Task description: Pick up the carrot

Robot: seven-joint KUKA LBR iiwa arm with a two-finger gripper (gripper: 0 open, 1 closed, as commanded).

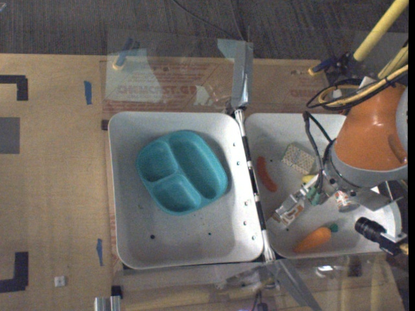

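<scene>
Camera view from above:

**Kid:** What is sitting in the two white bins?

**Helper:** A teal plate [183,171] with three parts is lying in the left bin [130,238]. The carrot [315,239] is lying near the front of the right bin [259,131], flat on its side, with its green end pointing right. A little red sausage-like toy [266,174] is resting near the wall between the bins, and a pale checked piece [297,157] is lying behind it.

**Kid:** Where is the arm's hand?

**Helper:** The gripper [288,210] is hanging over the right bin, just up and left of the carrot. I am thinking it is placed there to come down on it. Nothing is showing between its parts, so it is not carrying the carrot. Spread or pinched? I cannot tell.

**Kid:** Any words to read?

**Helper:** Faint red letters are showing through the clear sheet [170,76] behind the bins, but they are too blurry to read. Blue tape is holding that sheet down.
</scene>
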